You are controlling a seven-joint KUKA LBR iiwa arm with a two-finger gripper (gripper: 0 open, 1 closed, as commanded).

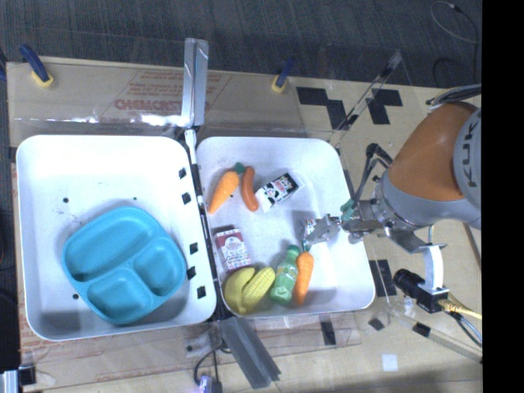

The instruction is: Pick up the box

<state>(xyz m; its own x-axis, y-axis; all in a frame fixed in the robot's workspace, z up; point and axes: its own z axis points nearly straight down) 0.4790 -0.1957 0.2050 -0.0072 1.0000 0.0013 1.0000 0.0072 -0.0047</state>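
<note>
Red box (232, 247) not yet lifted

It lies flat in the right bin (327, 155) by the left wall; the gripper (315, 229) (grip unreadable) hovers nearby, nothing visibly held.

Box (232, 248) in right bin (327, 155)

Red mirrored lettering on cardboard sheet (147, 97), illegible; "KU" on arm (465, 150)
</note>
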